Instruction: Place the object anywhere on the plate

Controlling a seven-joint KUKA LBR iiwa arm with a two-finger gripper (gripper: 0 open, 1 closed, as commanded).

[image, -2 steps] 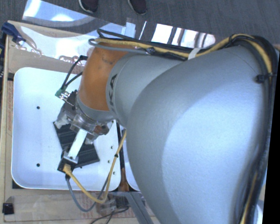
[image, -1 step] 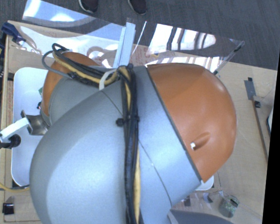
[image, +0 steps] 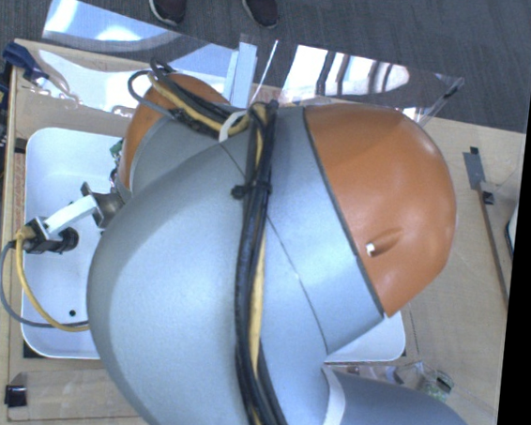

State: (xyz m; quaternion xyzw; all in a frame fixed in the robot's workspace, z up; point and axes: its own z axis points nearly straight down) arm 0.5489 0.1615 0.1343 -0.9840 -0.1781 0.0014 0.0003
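The arm takes up most of the camera view; its grey casing sweeps from the near right up across the middle, with the orange band rounded at the upper right and a second orange patch at the far left of it; a bundle of black and yellow cables runs down the casing from the far edge toward the near edge. Behind and under it lies the bench, pale wood on the right; the left white bin shows its far-left corner and part of its floor, while a strip of the right bin's rim peeks out below the orange band. Inside the left bin sits a white and black fitting at the wrist end, with a yellow hose looping from it toward the near side. The claw itself is hidden by the arm, so I cannot tell how it stands, or whether anything is in it; the object and the plate are likewise covered, and I cannot say where either lies. Judging by the wrist over the left bin, the step in hand is probably a reach or a grasp there; the next move would call for a lift clear of the bin floor and a carry to the plate.
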